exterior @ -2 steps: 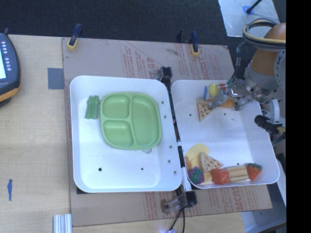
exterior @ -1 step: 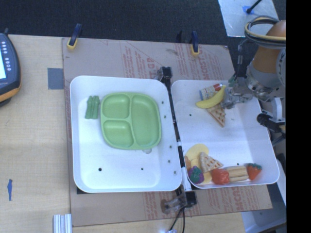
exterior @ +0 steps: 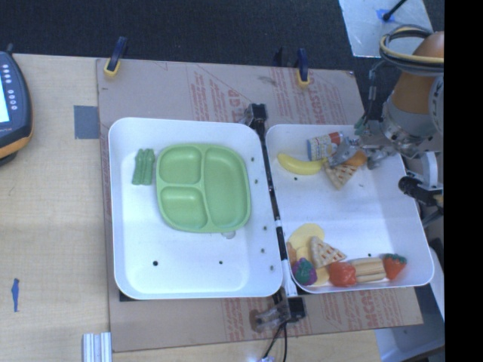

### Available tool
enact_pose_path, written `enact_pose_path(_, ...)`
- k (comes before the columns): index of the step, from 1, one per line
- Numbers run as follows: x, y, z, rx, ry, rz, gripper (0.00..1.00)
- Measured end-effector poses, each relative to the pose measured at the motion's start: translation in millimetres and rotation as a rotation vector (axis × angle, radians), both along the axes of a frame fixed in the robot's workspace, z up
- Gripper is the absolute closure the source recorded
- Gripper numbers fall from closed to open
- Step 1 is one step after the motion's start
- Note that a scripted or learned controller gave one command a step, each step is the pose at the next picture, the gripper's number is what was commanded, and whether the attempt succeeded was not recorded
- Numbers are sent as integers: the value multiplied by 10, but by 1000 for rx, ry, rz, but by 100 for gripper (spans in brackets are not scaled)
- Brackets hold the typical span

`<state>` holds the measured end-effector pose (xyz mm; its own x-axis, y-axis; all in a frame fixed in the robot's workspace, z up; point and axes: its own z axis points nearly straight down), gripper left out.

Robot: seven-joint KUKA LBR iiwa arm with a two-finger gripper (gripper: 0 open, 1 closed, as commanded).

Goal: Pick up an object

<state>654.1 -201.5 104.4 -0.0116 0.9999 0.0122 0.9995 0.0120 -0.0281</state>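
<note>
A: Bench, right bin (exterior: 392, 225); arm pose?
B: Reaches in from 3 o'clock, gripper (exterior: 349, 157) low at the bin's 12 o'clock.
A: Waffle wedge (exterior: 341, 174)?
B: At the gripper's 6 o'clock, touching; grip state unreadable.

Left bin (exterior: 128, 225) holding a divided plate (exterior: 204, 187) with beans (exterior: 143, 167) just to its left, right bin (exterior: 392, 217) holding a banana (exterior: 298, 164), carton (exterior: 323, 145) and waffle (exterior: 341, 175) at the back, heaped toy food (exterior: 332, 262) along the front.

Hand (exterior: 355, 154) fingers' state unclear; arm (exterior: 415, 74) cut off at right.
</note>
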Motion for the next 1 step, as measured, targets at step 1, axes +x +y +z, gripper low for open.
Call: enact_pose_path(1,21,245,-127,-12,-24,-5,0)
